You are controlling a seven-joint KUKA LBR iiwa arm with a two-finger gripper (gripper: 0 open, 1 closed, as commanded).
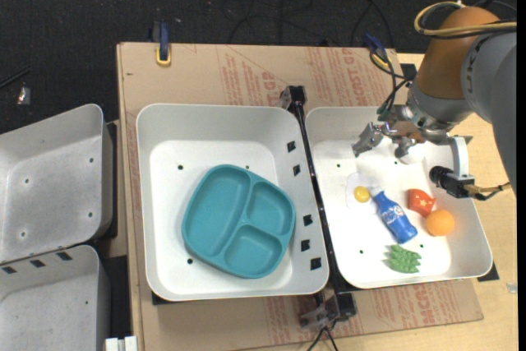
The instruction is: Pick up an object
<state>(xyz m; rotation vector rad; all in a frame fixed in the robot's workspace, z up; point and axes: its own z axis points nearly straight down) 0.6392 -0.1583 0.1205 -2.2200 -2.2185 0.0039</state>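
The right bin [345,259] holds a small yellow ball [362,194], a blue bottle [394,217] lying flat, a red object [421,200], an orange ball [440,222] and a green leafy toy [403,259]. My gripper [385,137] hangs over the bin's far part, above and just right of the yellow ball. Its two fingers [366,140] are spread apart with nothing between them. The grey arm with its orange band [448,53] comes in from the right.
A teal divided plate [238,220] lies in the left bin [164,136]. A black divider [308,168] runs between the bins. A grey metal tray [49,168] sits off the bench at the left. Cables trail behind the bench.
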